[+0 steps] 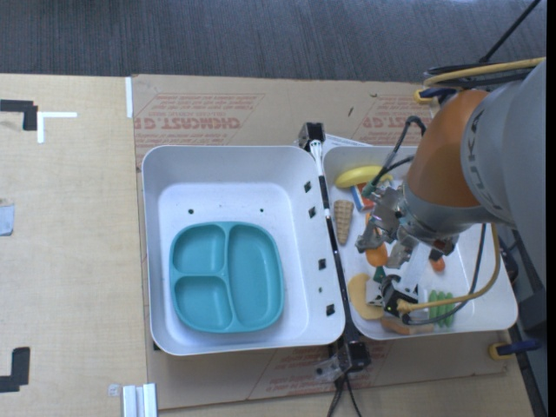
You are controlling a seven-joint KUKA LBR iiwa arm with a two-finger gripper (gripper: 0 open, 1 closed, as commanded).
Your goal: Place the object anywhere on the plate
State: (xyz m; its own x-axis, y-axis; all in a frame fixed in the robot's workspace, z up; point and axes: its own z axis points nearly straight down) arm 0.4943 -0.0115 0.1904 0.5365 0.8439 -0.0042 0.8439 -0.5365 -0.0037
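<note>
The teal divided plate [228, 276] lies in the left white bin [217, 168] with nothing on it. My gripper [382, 263] is lowered into the right white bin [486, 315], among a pile of toy foods. A small orange piece [376, 255] sits right against the gripper's tip, and a tan round piece [359, 290] lies just below it. The wrist's bulk hides how the gripper stands around them. The gripper is well to the right of the plate, across the wall between the bins.
In the right bin lie a yellow banana [356, 176] at the back, a waffle cone [344, 220] along the left wall, a green item [441, 307] near the front and a small red piece [439, 265]. A yellow cable [473, 289] loops beside the wrist.
</note>
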